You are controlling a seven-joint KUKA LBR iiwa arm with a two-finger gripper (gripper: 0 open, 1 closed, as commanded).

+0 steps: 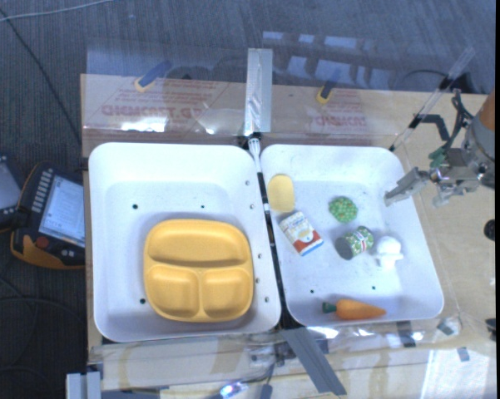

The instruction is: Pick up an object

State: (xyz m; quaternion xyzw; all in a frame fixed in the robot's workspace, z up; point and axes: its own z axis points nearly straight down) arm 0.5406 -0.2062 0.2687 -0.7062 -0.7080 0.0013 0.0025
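The carrot (354,309) lies nearest the camera, flat along the front wall of the right bin (416,260), at about 6 o'clock in that bin.

By size, the two bins come first. The left bin (116,181) carries a yellow divided tray (200,268) filling its centre and front. The right bin holds the candidates for the pick: a small carton (300,232) just left of centre, lying at a tilt; a pale yellow piece (281,193) at 10 o'clock, close to the dividing wall; a green-and-grey can (357,242) near centre, with a white mushroom-like toy (388,250) just beside it at its 3 o'clock; and a green knobbly ball (343,209) at 12 o'clock from the can.

The hand (453,177) hangs outside the bin, over the desk (462,248) at the bin's 2 o'clock edge; whether it is open or closed cannot be told at this angle, and nothing is seen in it.

Nothing is yet chosen or approached. The green ball looks the best target: it stands apart from its neighbours and away from the walls. The can and white toy crowd each other, and the carrot hugs the wall, so a descent there risks a collision or a glancing push. The hand should centre over the ball, come straight down, then close.
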